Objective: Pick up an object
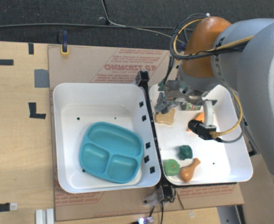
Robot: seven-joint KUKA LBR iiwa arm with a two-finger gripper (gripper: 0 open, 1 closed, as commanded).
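The gripper (166, 102) hangs low over the far left corner of the right bin (230, 174), close to the divider between the two bins, and whether it is spread or pressed together I cannot tell from this slanted view. Directly under it and slightly toward the near side lies a tan, flat piece (165, 118) that looks like a toy biscuit or slice of bread; it seems to touch the gripper or to be just beside it, but nothing is visibly held. I judge this piece to be light, stiff and thin, so it would be best taken across its narrow width at the edges, because a flat thing on a smooth floor can slide away when it is pushed. Further to the near side of the gripper are a dark green lump (186, 151), a light green round object (171, 166) and an orange-brown pear-shaped toy (189, 170); these seem small, light plastic or rubber toys, perhaps a little slippery. The left bin (62, 101) carries a blue divided plate (111, 152).
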